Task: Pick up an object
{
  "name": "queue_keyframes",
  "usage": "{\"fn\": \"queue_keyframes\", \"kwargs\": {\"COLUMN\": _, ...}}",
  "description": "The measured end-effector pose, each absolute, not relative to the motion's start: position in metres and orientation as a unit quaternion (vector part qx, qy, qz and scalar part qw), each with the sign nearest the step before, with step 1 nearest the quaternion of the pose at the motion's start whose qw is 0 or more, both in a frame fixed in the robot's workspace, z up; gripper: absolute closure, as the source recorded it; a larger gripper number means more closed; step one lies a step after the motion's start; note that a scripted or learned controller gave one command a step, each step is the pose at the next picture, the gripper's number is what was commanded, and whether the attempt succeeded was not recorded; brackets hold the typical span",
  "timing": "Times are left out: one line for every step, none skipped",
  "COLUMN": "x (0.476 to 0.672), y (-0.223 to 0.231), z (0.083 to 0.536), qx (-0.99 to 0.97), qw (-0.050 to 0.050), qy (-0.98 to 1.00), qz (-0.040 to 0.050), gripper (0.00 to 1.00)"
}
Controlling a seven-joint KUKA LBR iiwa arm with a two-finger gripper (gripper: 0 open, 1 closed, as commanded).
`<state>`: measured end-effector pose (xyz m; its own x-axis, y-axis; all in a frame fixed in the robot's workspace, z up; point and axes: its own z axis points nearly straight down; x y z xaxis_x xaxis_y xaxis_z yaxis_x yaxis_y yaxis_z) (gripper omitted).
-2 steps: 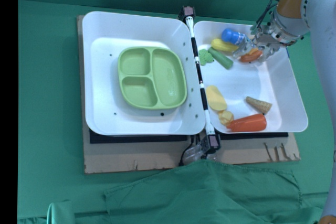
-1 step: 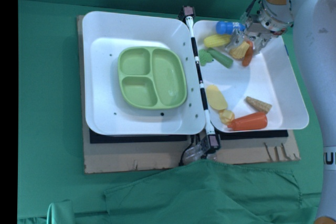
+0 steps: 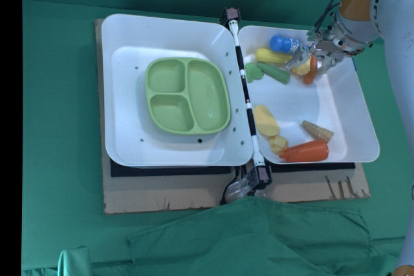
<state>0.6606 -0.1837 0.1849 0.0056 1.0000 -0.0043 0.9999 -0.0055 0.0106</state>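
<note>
- Green cloth (image 3: 259, 236) lies bunched at the near bench edge.
- Left bin (image 3: 129, 42) carries a green divided plate (image 3: 187, 95).
- Right bin (image 3: 352, 113) holds toy foods: an orange carrot (image 3: 305, 151), corn (image 3: 317, 130), a banana (image 3: 272, 55).
- Tool (image 3: 318, 58) sits low at the far edge over a small orange piece (image 3: 311, 72); finger state cannot be determined.

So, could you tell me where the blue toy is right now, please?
The blue toy lies at the far edge of the right bin, just above the yellow piece and left of the gripper.
</note>
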Motion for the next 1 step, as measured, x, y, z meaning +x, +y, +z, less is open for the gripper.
{"fn": "queue_keyframes", "kwargs": {"x": 0.6639, "y": -0.1843, "z": 0.2004, "qx": 0.709, "qw": 0.011, "qy": 0.705, "qz": 0.0036, "gripper": 1.00}}
